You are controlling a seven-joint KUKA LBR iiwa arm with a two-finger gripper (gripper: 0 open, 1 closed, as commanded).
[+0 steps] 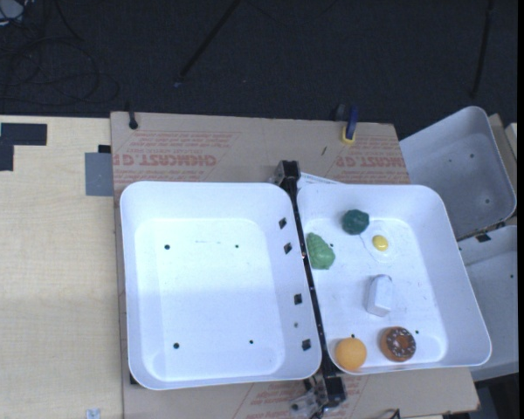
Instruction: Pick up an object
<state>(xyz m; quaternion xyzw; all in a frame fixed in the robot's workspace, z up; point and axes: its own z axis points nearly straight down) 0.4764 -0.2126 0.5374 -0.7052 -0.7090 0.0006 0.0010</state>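
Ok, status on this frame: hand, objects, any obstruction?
Six objects in right bin: dark green piece, light green piece, fried egg, white block, orange ball, donut. None lifted.

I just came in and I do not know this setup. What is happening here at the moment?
Nothing is being handled at this moment. Two white bins sit side by side on the bench. The right bin holds six small things: a dark green lump, a light green piece, a fried egg toy, a white block, an orange ball and a donut. All lie loose, waiting to be picked.
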